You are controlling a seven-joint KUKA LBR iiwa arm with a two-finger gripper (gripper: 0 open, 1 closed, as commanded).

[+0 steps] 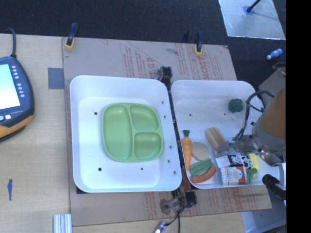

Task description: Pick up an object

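Note:
The right white bin (214, 89) holds several toy foods at its near side. They are an orange carrot (186, 150), a beige disc (199, 151), a tan roll (214, 138), a green pod (201, 167), a red sausage (203, 176), a white printed carton (230, 175) and a yellow piece (252, 162). A dark green ball (235, 105) lies apart near the far right corner. My gripper (236, 152) hangs low over the carton and the roll, coming in from the right. Its tips are lost in the clutter.
The left white bin (82, 130) carries a green divided plate (131, 131). An orange-edged handheld pendant (12, 96) lies on the bench at the far left. Clamps (70, 37) hold the brown board at its back edge. Cables loop beside the arm on the right.

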